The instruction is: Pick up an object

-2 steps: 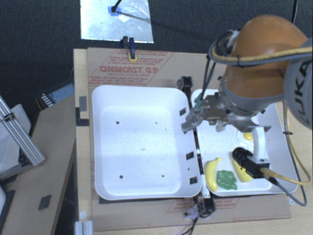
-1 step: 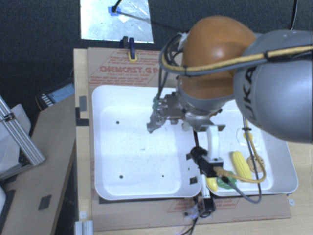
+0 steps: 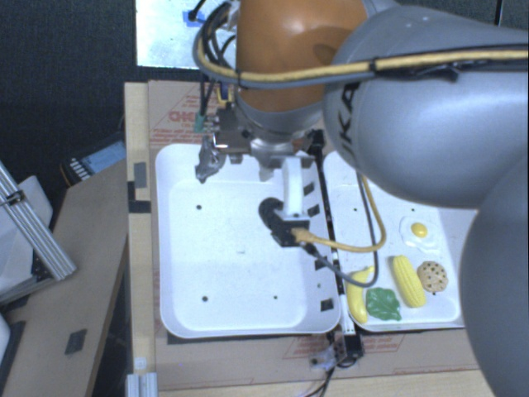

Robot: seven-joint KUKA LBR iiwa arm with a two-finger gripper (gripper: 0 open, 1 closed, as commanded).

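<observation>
The end effector [image 3: 207,162] hangs over the back of the left bin [image 3: 223,288]. I cannot tell if it is open. The corn [image 3: 407,279] lies well apart, in the right bin [image 3: 438,304], pointing front to back.

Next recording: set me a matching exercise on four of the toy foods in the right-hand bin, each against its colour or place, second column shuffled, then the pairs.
Things:
1. fried egg
2. corn cob
3. cookie
4. green leafy toy

Descriptions:
A. brown with dark specks
B. green, lowest of the four in the camera view
C. white with a yellow centre
D. yellow, lying just left of the cookie in the camera view

Pairs: 1-C, 2-D, 3-A, 4-B
</observation>
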